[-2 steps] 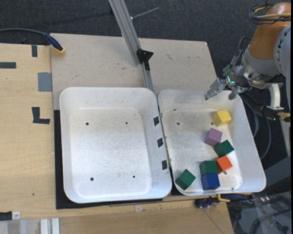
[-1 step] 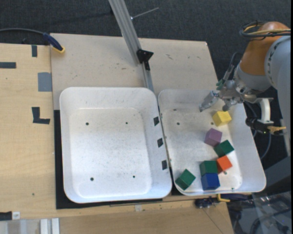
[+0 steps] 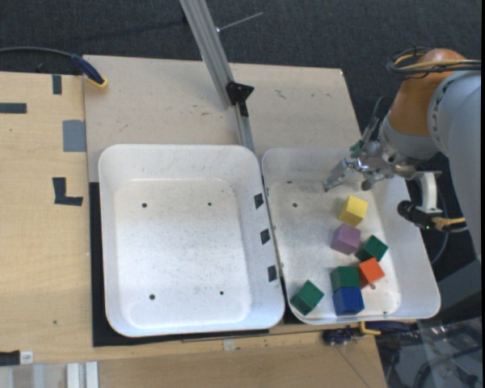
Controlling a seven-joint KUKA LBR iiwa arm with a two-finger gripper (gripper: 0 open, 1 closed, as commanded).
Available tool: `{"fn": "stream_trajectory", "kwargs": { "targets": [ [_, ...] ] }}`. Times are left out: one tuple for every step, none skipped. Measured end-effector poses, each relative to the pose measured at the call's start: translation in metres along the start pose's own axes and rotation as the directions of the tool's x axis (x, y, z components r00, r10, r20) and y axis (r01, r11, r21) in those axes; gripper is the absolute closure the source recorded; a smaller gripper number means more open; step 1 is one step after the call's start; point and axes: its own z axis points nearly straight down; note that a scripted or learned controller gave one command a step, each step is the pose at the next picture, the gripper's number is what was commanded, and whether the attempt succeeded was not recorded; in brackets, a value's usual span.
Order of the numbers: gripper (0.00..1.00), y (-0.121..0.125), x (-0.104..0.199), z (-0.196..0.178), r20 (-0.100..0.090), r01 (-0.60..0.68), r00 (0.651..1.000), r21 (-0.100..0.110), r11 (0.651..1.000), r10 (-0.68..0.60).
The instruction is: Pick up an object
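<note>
In the camera view, we see two shallow white plastic bins side by side on the wooden bench (image 3: 162, 103). The left white bin (image 3: 113, 168) has speckled walls. The right white bin (image 3: 420, 297) has small blocks in it. A yellow cube (image 3: 353, 209) sits near the middle of this bin. Just below it is a purple cube (image 3: 346, 238). Closer to the bin's front edge we see a dark green block (image 3: 376, 247), an orange block (image 3: 372, 271), another green block (image 3: 345, 277) and a blue cube (image 3: 348, 300), all bunched close together. One more green cube (image 3: 308, 296) sits by the front left corner.

The grey arm with the orange band (image 3: 416, 103) comes in from the right. Its metal gripper (image 3: 352, 172) hangs over the back part of the right bin, above the yellow cube. Its fingers are spread apart, with nothing between them.
</note>
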Motion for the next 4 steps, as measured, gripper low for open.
{"fn": "stream_trajectory", "kwargs": {
  "targets": [
    [1.0,0.001,0.0,-0.009,0.001,0.002,1.0,-0.001,1.0,-0.002],
    [1.0,-0.004,-0.002,-0.071,0.002,-0.001,1.0,-0.007,1.0,0.001],
    [1.0,-0.003,-0.002,-0.125,0.001,0.0,1.0,-0.007,1.0,0.0],
    [1.0,-0.003,-0.001,-0.095,0.001,0.0,1.0,0.002,1.0,0.0]
  ]
}}
